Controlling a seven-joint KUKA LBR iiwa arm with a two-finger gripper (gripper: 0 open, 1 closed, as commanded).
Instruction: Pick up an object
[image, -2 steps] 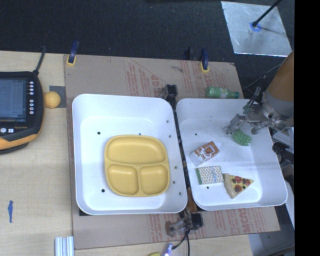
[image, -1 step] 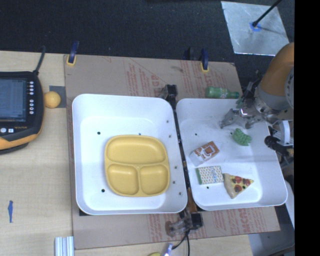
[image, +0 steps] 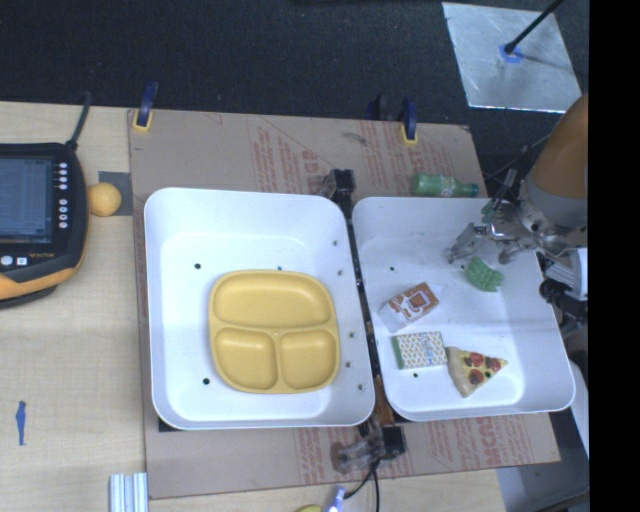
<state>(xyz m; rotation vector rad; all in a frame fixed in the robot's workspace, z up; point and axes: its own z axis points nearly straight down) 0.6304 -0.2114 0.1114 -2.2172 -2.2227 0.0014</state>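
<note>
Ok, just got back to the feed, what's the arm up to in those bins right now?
The arm's gripper is over the far right part of the right bin, right beside a small green object. Nothing shows between its fingers, so no pick yet. A brown packet, a green-and-white card and a toy pizza slice lie nearer the front of that bin. The left bin holds a yellow divided tray.
</note>
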